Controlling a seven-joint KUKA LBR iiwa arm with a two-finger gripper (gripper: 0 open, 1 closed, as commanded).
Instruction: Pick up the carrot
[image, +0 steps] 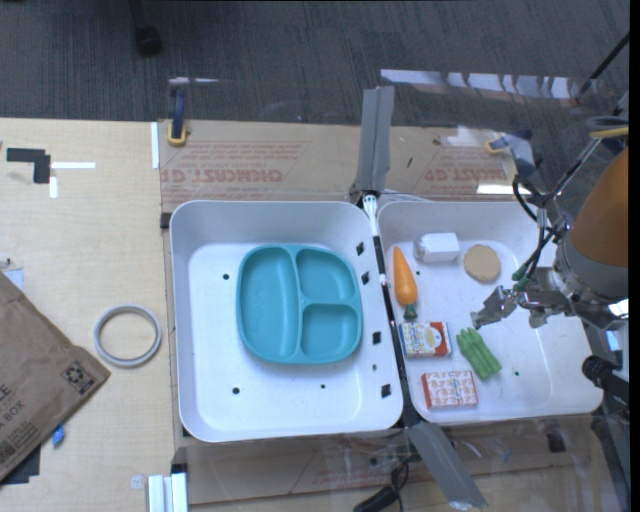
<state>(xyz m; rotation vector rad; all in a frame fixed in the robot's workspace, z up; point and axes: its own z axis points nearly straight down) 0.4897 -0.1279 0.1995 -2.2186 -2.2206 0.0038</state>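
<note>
The orange carrot (404, 277) lies along the left wall of the right bin (560, 400), its green end pointing toward the front. My gripper (514, 311) hovers over the middle right of that bin, well to the right of the carrot and not touching it. It looks open, and nothing sits between its fingers (489, 309).
Sharing the right bin are a white block (437, 246), a round tan cookie (482, 263), a small juice carton (425, 340), a green vegetable (478, 353) and a red patterned box (449, 389). A teal divided plate (299, 303) fills the left bin (200, 400). A tape ring (127, 334) lies on the bench.
</note>
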